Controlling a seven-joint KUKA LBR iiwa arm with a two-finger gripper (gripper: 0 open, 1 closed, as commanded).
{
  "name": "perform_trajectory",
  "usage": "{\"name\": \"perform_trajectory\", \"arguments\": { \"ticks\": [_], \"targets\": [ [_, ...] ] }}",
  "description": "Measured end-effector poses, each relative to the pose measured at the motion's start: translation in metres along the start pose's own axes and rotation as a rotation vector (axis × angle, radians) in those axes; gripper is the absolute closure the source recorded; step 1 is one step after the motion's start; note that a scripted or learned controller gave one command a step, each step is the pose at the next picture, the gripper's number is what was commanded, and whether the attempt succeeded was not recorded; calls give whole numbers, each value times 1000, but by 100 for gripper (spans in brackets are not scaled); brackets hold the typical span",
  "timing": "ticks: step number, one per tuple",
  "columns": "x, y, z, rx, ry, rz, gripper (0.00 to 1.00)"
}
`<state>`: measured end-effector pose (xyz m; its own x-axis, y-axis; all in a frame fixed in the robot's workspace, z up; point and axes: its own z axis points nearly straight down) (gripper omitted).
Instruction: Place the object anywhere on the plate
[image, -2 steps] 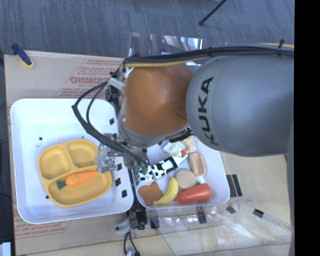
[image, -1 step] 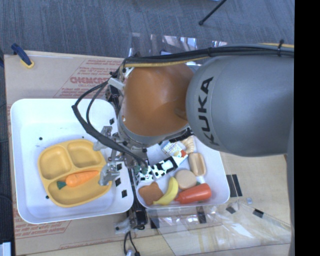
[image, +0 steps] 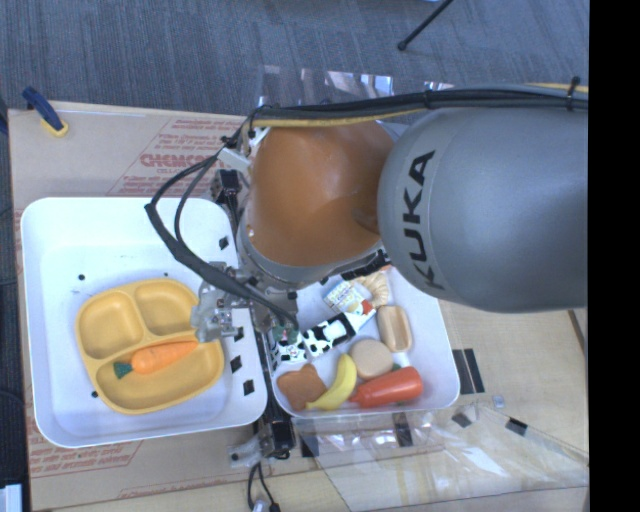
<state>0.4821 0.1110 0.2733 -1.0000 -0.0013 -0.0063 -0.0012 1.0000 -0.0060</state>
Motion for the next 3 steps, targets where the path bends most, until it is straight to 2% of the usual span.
{"name": "perform_trajectory", "arguments": {
  "ticks": [1,2,3],
  "targets": [
    [0,0,0,0,0,0,0],
    [-70,109,77,-4,13,202,0],
    [-71,108,74,-4,8,204,0]
  ]
}}
